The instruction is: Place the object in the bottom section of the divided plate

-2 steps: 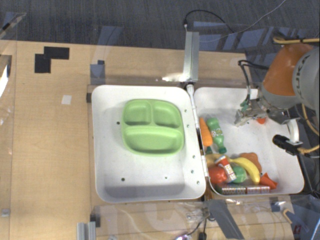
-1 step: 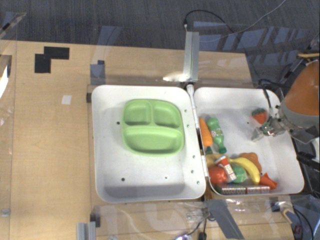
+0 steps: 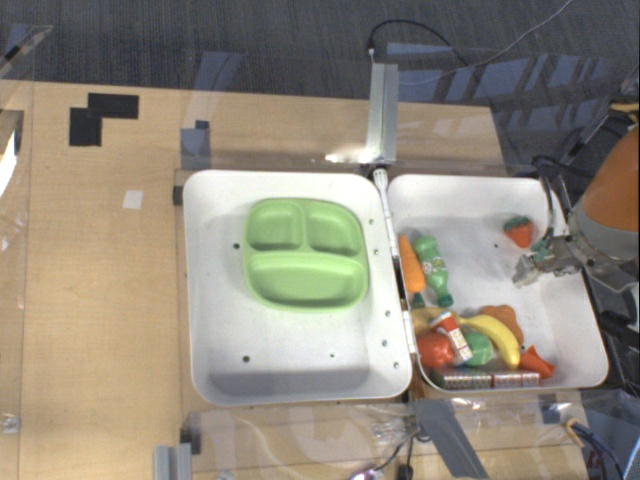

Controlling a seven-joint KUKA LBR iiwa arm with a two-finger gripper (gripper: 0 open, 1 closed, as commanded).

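1. Where the two white bins meet at a metal divider (image 3: 385, 268), the green divided plate (image 3: 304, 253) lies just left of that divider in the left bin (image 3: 215, 348), its wide bottom section nearest the camera and bare.
2. Right of the divider, the right bin (image 3: 580, 353) holds the toy food: an orange carrot (image 3: 411, 264) lying against the divider, a green bottle (image 3: 432, 268) just beside it, and a heap with a yellow banana (image 3: 497, 335) and a red tomato (image 3: 436, 351) at the near end.
3. Well right of the divider, a small strawberry-like piece (image 3: 518, 231) sits alone.
4. The gripper (image 3: 537, 265) hangs just beside that piece, its fingers set narrowly apart with nothing between them.
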